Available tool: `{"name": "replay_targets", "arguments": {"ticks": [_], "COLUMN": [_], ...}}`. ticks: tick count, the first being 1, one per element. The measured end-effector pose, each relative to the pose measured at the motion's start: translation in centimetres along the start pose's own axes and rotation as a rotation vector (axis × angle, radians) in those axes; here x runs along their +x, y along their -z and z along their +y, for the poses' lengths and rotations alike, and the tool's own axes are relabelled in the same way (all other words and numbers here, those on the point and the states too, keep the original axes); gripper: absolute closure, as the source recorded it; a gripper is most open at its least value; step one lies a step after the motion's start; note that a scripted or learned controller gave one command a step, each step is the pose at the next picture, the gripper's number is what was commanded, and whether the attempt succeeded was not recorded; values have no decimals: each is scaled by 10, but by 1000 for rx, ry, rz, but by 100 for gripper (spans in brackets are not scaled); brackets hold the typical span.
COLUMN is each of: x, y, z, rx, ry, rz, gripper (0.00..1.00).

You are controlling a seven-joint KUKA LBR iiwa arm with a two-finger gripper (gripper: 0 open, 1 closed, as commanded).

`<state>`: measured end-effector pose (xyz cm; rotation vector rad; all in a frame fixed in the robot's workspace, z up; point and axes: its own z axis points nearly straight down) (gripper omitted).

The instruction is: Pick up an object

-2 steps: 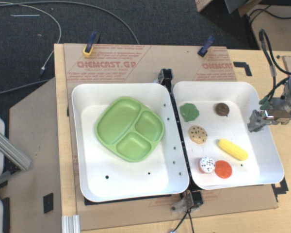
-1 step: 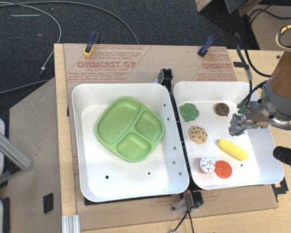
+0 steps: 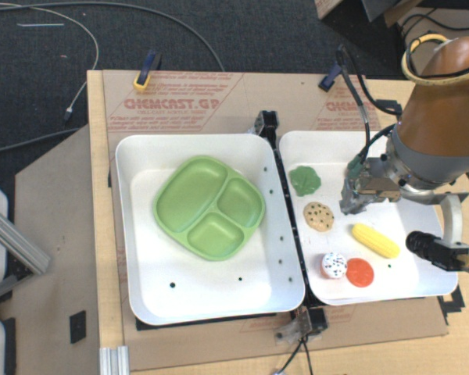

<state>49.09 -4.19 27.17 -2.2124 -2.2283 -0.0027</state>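
In the camera view, the arm is reaching in from the right over the right bin (image 3: 410, 283), and its gripper (image 3: 361, 197) is hanging above the middle of that bin, nearer its far edge than its near one. Its dark body is hiding the tips from this slant, so whether it is open or closed, or carrying anything, cannot be told. Five candidates are lying in this bin. A yellow corn cob (image 3: 375, 241) is sitting just toward the near edge from the gripper, its long axis running diagonally from the bin's centre toward the near right corner. A speckled cookie (image 3: 319, 216) is resting close by on the side facing the divider between the bins. A green leafy piece (image 3: 305, 180) is lying beyond the cookie, toward the far left corner. A white die (image 3: 334, 266) and an orange-red disc (image 3: 360, 273) are sitting side by side by the near edge. The corn cob and cookie are looking like the nearest targets; the corn would probably want a grip across its short width. The left bin (image 3: 141, 233) is carrying a green divided plate (image 3: 209, 207), well apart from the gripper.
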Motion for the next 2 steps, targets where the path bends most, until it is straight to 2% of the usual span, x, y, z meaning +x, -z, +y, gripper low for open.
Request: {"name": "replay_targets", "arguments": {"ticks": [2], "x": [107], "y": [-6], "z": [10], "rx": [3], "ry": [-2], "rz": [-1], "gripper": [100]}}
